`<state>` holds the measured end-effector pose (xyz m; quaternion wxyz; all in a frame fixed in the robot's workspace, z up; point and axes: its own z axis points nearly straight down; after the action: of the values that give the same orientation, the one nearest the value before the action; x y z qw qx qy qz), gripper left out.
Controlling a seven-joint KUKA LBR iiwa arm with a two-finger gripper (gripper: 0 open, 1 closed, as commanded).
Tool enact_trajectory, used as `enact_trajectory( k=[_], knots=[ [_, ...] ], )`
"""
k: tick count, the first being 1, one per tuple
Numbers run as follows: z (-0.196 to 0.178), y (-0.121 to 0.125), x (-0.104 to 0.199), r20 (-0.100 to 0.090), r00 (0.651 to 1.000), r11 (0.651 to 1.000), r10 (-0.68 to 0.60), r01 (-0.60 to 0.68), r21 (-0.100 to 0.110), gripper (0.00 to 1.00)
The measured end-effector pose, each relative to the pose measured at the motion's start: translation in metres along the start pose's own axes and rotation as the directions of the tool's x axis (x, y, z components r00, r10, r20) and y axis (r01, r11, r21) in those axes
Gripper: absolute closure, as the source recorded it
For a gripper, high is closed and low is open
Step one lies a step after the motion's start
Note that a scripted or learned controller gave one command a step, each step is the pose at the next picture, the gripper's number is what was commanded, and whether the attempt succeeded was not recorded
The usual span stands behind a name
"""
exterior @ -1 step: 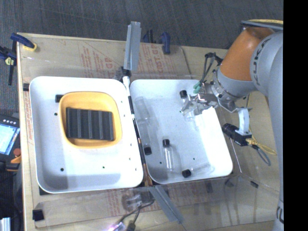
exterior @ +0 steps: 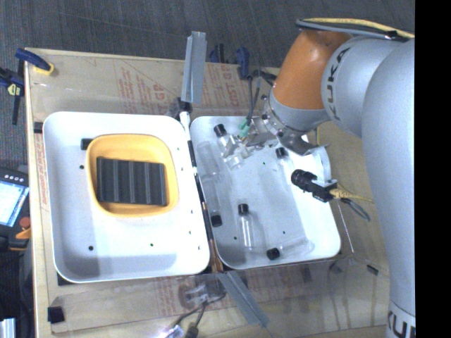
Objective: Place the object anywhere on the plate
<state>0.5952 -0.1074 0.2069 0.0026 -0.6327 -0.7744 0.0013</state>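
Note:
A yellow plate (exterior: pixel 131 142) sits in the left bin (exterior: pixel 63 245), and a dark ribbed slab (exterior: pixel 132 182) lies on its middle. In the right bin (exterior: pixel 317 241) lie several clear vials with black caps: one upright near the middle (exterior: pixel 244 225), one on its side at the front (exterior: pixel 285 249), and one by the left wall (exterior: pixel 206 153). My gripper (exterior: pixel 236 146) is low over the back left part of the right bin, close to a black-capped vial (exterior: pixel 220 130). I see nothing clearly between its tips.
A small black piece (exterior: pixel 215 220) lies by the right bin's left wall, and another (exterior: pixel 280 152) lies near the wrist. The grey arm covers the bin's back right corner. Metal clamps stand between the bins at the back (exterior: pixel 194 65) and front (exterior: pixel 243 298).

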Motion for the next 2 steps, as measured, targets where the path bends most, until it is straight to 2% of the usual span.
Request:
enact_trajectory(
  k=[1, 2],
  knots=[
    [-0.010, 0.037, 0.056, 0.005, 0.962, 0.962, -0.272, 0.272, -0.005, 1.00],
    [-0.002, 0.049, 0.120, 0.003, 0.882, 0.882, -0.471, 0.471, -0.001, 1.00]
  ],
)
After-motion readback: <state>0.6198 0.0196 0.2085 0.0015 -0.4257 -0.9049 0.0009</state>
